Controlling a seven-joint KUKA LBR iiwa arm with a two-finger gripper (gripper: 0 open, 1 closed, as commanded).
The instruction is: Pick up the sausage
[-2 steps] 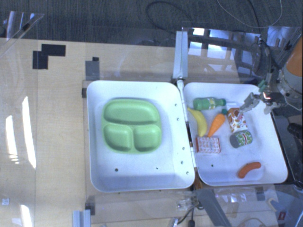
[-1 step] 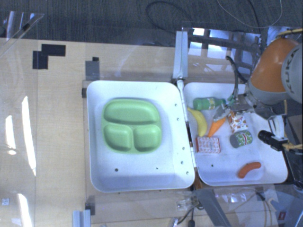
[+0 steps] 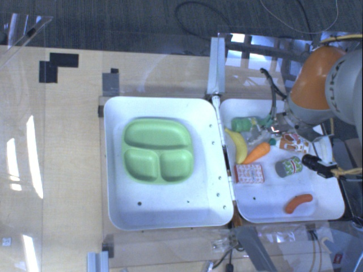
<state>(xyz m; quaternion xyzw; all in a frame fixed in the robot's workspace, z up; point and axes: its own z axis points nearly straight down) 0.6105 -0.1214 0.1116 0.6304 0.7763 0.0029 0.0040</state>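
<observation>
My arm: it reaches in from the right, grey with the orange band (image 3: 316, 79) bulging over the far right corner of the right bin (image 3: 334, 208); it hides that corner of the bin
My fingers (image 3: 271, 128): low over the far part of the right bin, in among the clutter there; they are small and dark against the things below, and whether they are parted or closed I cannot tell; I see nothing that I could call gripped
Sausage (image 3: 298, 203): orange-red, lying on the white floor of the right bin near its near right corner; it lies alone, well apart from my fingers, nothing touching it
Carrot (image 3: 257, 152): orange, slanted, between the banana and the can; its thick end points toward my fingers
Banana (image 3: 239, 144): yellow, curved, along the left wall of the right bin
Green item (image 3: 243, 123): at the far left of the right bin, just beside my fingers; what it is I cannot tell
Can (image 3: 288, 166): green and grey, lying on its side, beyond the sausage
Red and white packet (image 3: 249, 174): flat, near the left wall, on the near side of the carrot
Small carton (image 3: 295, 143): orange and white, just right of my fingers
Left bin (image 3: 170, 214): holds a green divided tray (image 3: 157, 150) with three compartments
Table (image 3: 57, 169): pale wood, carrying both bins side by side
</observation>
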